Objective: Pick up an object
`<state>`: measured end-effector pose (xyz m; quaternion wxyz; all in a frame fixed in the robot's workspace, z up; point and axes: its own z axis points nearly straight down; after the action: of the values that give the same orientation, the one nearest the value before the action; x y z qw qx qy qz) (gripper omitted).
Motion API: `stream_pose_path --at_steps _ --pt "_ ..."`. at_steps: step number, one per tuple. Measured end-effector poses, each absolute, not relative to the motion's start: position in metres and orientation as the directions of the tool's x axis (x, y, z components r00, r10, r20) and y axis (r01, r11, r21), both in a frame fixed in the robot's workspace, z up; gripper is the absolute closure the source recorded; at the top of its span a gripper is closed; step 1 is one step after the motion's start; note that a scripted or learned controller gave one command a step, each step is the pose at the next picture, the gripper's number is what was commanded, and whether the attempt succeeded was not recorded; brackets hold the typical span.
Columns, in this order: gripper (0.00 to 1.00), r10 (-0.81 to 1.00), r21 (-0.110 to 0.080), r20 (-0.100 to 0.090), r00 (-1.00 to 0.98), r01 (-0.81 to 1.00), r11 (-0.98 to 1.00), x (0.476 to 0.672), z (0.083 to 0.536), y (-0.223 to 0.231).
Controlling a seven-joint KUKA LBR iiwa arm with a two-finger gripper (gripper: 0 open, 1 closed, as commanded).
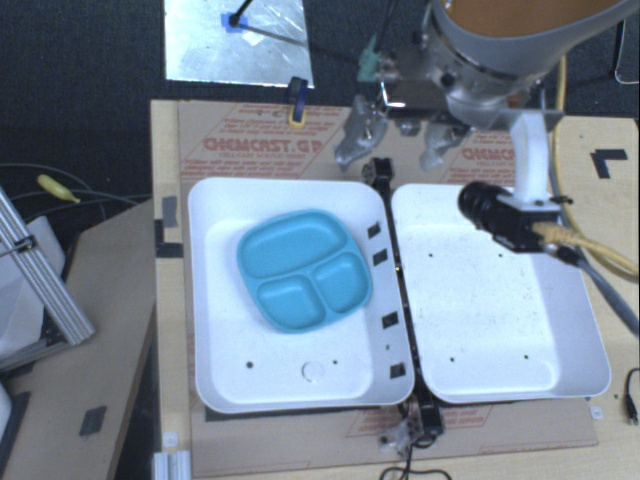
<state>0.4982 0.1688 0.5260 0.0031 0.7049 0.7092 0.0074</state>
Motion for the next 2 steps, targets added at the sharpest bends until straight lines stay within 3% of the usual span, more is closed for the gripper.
stream_pose_path --at_steps 1,2 --pt "1.0 1.0 0.005 0.003 -0.01 1.0 0.01 0.499 0.53 0.169" --pt "1.0 1.0 -0.003 -0.001 0.003 1.0 -0.003 0.486 0.446 0.091"
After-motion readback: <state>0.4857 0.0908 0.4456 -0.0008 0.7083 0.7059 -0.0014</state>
